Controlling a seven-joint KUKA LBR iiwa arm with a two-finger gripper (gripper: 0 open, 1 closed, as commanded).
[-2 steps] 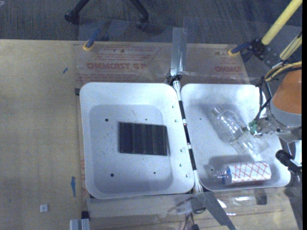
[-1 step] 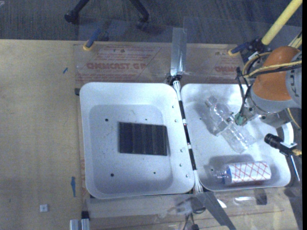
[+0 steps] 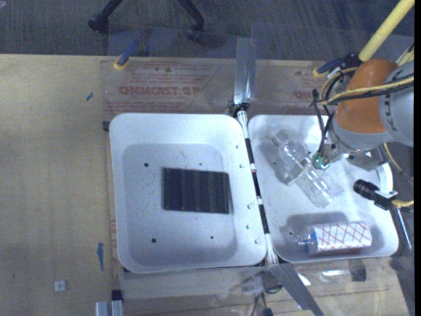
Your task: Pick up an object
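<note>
Though jaws' spread unclear, gripper [image 3: 320, 161] beside clear plastic bottle [image 3: 302, 168], see-through, lying tilted in right bin [image 3: 388, 242].

A: Describe the tabletop [image 3: 52, 176].

B: A flat, light wooden surface. Two shallow white bins rest directly on it, side by side and touching along their inner rims.

A: Identify each bin.

B: The left bin [image 3: 125, 196] sits near the centre of the tabletop. The right bin [image 3: 388, 242] sits beside it, toward the right edge.

A: Anything else on the surface?

B: A clear sheet with red lettering [image 3: 164, 87] lies flat behind the bins. Small blue marks [image 3: 100, 255] appear on the bare wood to the left.
</note>
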